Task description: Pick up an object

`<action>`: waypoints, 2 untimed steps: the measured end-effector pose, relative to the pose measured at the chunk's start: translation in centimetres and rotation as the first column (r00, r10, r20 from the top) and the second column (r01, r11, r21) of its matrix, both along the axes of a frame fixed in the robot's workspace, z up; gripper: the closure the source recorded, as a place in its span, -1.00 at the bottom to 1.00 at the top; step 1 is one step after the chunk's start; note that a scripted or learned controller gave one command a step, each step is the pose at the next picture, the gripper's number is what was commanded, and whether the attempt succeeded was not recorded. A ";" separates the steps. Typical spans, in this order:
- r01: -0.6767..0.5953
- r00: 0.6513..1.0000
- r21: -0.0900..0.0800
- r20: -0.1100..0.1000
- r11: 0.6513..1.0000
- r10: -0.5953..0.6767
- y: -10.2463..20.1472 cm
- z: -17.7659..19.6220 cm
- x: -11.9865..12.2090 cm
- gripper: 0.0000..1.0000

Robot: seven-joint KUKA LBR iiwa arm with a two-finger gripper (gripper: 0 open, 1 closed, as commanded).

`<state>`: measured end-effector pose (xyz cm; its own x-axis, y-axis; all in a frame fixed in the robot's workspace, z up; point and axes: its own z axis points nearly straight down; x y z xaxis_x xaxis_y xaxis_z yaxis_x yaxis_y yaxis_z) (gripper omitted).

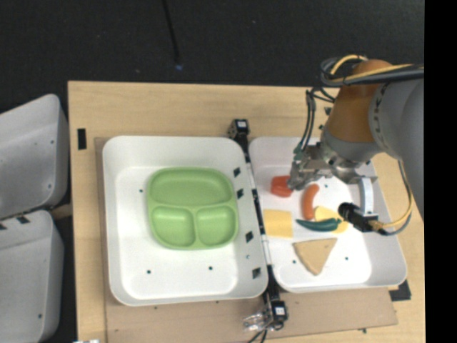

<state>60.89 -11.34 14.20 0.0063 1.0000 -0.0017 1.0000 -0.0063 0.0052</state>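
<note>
White plastic forms the two shallow bins on the wooden desk (171, 98). The left bin (121, 191) carries a green divided plate (191, 207); the right bin (385, 263) carries the loose pieces from which one is to be picked.

The gripper (308, 171) hangs low over the upper part of the right bin, at about twelve o'clock from the cluster of pieces. Its metal tips are seen close to a small red block (281, 186), which lies at about eight o'clock from them. How wide the fingers stand cannot be told, since the wrist hides them from above; nothing is seen held between them.

An orange sausage-shaped piece (309, 201) lies just at six o'clock of the tips, probably the nearest target. A green pepper-like piece (319, 224) and a yellow piece (327, 214) sit touching below it, a yellow slab (278, 223) lies to its nine o'clock, and a tan wedge (315, 254) rests nearer the bin's lower edge.

For a sound pick, one piece should be chosen and centred under the tips before any descent. The red block stands apart from the rest and would be taken most cleanly; the orange piece should be closed on across its narrow width, clear of the green one. The lift should be made straight up, and the grip checked once clear of the bin floor.
</note>
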 end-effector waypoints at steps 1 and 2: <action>-0.009 1.000 0.001 -0.001 1.000 0.009 0.4 4.4 0.3 1.00; -0.009 1.000 0.001 -0.001 1.000 0.009 0.2 9.4 0.4 1.00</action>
